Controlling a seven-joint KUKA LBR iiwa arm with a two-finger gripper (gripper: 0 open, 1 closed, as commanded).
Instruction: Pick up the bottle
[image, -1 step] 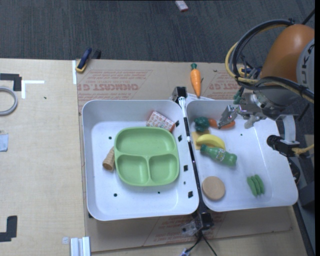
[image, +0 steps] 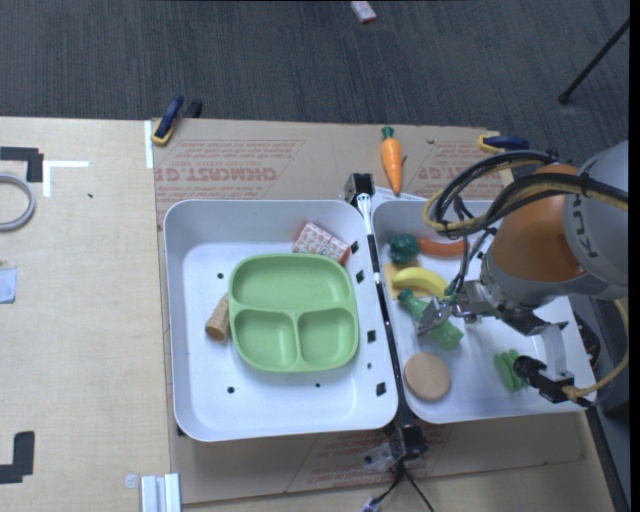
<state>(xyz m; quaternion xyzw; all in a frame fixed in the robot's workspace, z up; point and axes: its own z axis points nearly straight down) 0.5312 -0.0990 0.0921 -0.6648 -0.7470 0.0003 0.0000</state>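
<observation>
Robot arm reaching into the right bin (image: 480, 408), right of frame, among toy foods.

The gripper (image: 436, 316) hung low at mid-bin, just over a green block (image: 447, 337); its opening, and whether it held anything, could not be told. The likeliest bottle (image: 509, 368), small and green, lay lower right near the bin's front wall, apart from the gripper. It looked light, stiff, smooth and prone to roll, best pinched across its middle. A banana (image: 418, 281) and a wooden disc (image: 427, 377) lay nearby; the wall and a black cable crowded the bottle.
</observation>
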